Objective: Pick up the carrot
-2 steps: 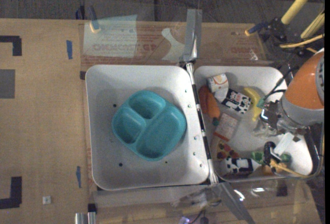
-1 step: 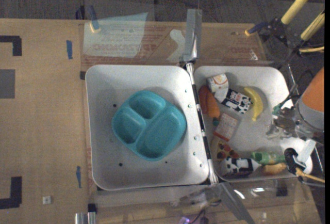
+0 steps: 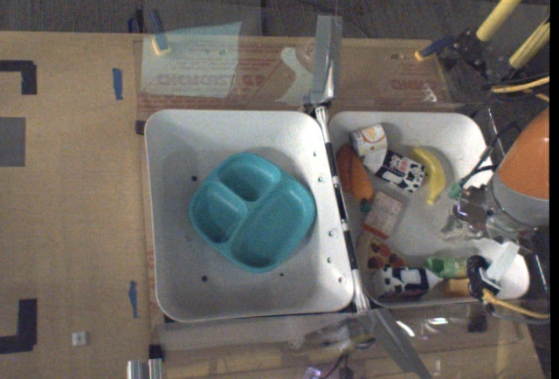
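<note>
The carrot [image 3: 355, 175], orange and stubby, lies along the left wall of the right bin [image 3: 472, 126], just below a small white carton [image 3: 369, 138]. My gripper [image 3: 462, 218] hangs over the right side of that bin, below the arm's orange band [image 3: 529, 166], about a hand's width to the right of the carrot and apart from it. Nothing of the carrot is near the gripper.
A black-and-white carton [image 3: 401, 170] and a banana [image 3: 432, 174] lie between carrot and gripper. A tan box [image 3: 383, 214], a cow-patterned carton [image 3: 404, 279] and a green bottle [image 3: 450, 266] crowd the bin's front. The left bin [image 3: 175, 264] holds a teal divided plate [image 3: 253, 210].
</note>
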Motion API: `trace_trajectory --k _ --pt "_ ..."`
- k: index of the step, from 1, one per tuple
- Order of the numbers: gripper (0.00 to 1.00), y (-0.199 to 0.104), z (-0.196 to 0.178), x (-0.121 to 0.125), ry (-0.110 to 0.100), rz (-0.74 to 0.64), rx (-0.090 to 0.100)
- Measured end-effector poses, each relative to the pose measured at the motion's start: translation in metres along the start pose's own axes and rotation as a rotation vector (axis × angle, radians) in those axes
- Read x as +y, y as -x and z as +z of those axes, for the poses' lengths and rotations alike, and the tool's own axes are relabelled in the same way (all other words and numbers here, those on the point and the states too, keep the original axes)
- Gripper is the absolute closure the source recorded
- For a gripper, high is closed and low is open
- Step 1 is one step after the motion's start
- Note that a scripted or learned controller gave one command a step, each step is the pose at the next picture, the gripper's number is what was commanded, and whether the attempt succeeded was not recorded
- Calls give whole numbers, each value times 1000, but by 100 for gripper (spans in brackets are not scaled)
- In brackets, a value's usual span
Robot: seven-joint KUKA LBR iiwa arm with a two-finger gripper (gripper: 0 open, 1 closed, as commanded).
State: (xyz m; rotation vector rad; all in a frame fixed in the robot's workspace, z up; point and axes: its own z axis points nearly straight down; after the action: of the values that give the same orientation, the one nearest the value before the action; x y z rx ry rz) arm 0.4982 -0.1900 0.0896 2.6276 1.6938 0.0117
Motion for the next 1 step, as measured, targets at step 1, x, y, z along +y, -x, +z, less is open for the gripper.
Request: trace_trajectory --k 1 --pt "100 -49 1 36 -4 90 -1"
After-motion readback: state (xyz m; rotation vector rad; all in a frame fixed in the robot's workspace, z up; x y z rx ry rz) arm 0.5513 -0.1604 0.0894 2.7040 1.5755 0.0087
